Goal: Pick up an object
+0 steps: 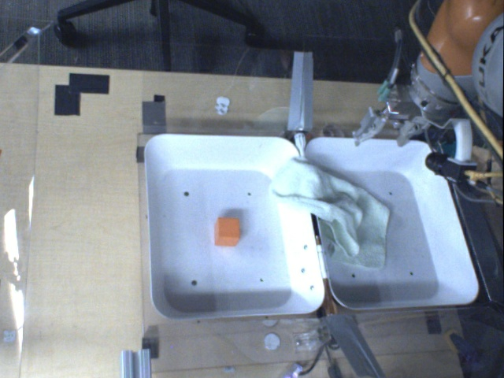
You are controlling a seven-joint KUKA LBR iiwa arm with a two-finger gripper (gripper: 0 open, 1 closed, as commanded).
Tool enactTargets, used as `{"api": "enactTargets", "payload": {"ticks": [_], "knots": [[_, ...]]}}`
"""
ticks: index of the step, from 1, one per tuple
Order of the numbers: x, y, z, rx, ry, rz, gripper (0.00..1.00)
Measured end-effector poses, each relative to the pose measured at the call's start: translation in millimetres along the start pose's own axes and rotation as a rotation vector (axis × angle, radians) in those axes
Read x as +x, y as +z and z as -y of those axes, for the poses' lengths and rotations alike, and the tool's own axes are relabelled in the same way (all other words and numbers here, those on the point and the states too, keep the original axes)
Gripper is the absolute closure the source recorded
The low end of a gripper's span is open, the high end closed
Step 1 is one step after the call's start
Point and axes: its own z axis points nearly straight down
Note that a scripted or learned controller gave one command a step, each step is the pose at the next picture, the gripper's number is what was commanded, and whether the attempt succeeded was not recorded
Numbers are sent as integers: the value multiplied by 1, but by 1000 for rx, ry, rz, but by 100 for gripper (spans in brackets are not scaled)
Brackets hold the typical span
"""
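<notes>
Figure: overhead slanted view of a wooden table [87,235] carrying two shallow white bins. The left bin [169,290] holds a small orange block [227,231] near its centre, resting flat on the floor. A pale green cloth [346,215] lies crumpled in the right bin [441,282], one corner draped over the shared rims where the bins meet. The claw [387,124] hangs above the far rim of the right bin, at the end of the grey and orange arm [465,30]; its fingers appear spread apart, with nothing between them. From the claw, the cloth lies nearer, just toward the viewer and slightly left; the block lies well apart, farther left across the divide. The cloth's long axis runs diagonally from the shared rim toward the right bin's near side. Letters on the arm's orange band are cut off by the frame edge and unreadable.
</notes>
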Motion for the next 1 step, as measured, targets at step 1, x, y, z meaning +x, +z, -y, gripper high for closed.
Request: {"api": "enactTargets", "payload": {"ticks": [1], "knots": [[-40,95,-13,-2,-521,1,0]]}}
